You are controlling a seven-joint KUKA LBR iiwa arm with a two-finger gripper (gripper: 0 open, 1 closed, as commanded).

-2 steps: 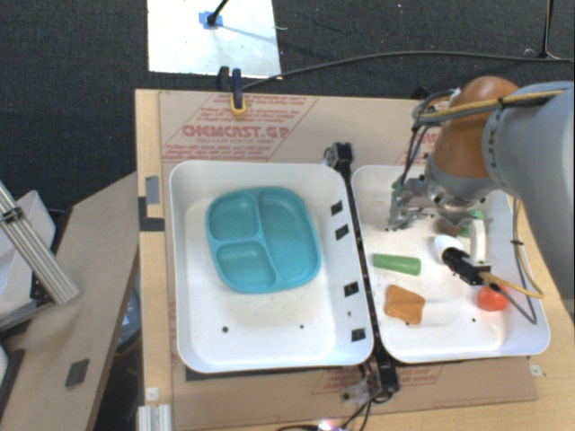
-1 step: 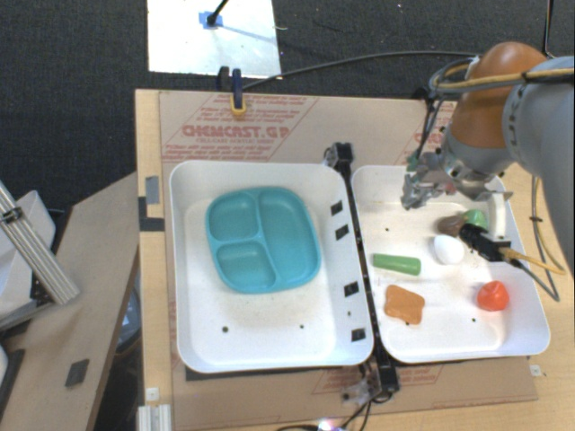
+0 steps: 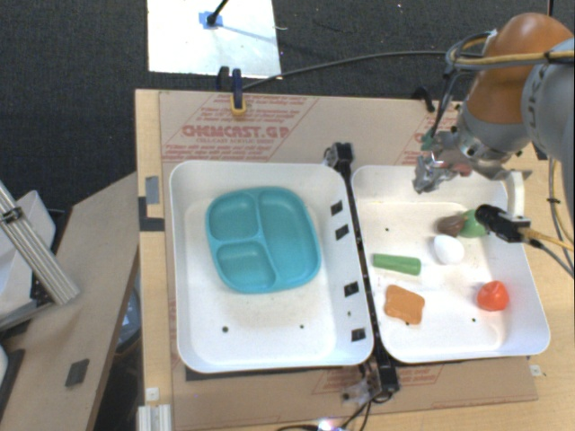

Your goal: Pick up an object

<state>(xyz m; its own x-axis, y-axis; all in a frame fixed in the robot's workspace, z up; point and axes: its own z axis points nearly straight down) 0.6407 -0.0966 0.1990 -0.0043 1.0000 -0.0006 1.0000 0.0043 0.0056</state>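
Observation:
My gripper (image 3: pixel 426 178) hangs over the far part of the right bin (image 3: pixel 521 339), above bare white floor. Nearer in that bin lie a brown and green object (image 3: pixel 456 225), a white egg-shaped object (image 3: pixel 448 250), a green cylinder (image 3: pixel 396 263), an orange chunk (image 3: pixel 404 303) and a red round object (image 3: pixel 492 296). The brown and green object is the closest to the gripper, a little to its near right. None of them touches the gripper.
A teal divided plate (image 3: pixel 263 239) lies in the left bin (image 3: pixel 193 330). A black divider with clips (image 3: pixel 352 250) runs between the two bins. The arm's orange band (image 3: pixel 517 52) reaches in from the upper right, with cables trailing across the bench's far side.

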